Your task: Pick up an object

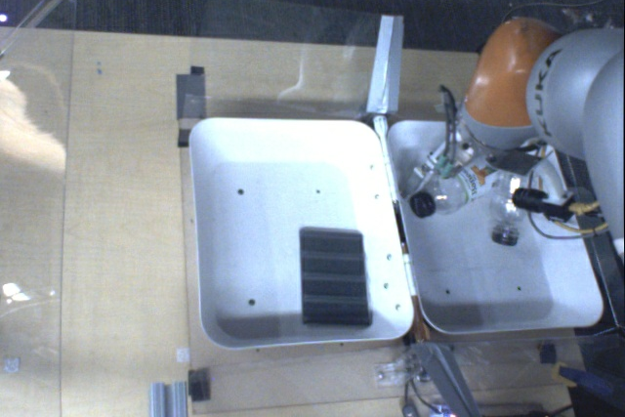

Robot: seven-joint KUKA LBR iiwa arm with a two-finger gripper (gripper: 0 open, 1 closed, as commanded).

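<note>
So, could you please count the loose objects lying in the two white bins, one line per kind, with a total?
Black ribbed rectangular block, left white bin: 1
Clear plastic bottle with black cap, right white bin: 1
Small clear glass-like object, right bin: 1
Total: 3
The grey arm's gripper is over the bottle.

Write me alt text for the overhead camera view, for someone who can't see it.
A grey robot arm with an orange band reaches from the right into the right white bin, its gripper low over a clear bottle with a black cap. The left white bin holds a black ribbed block.
</note>
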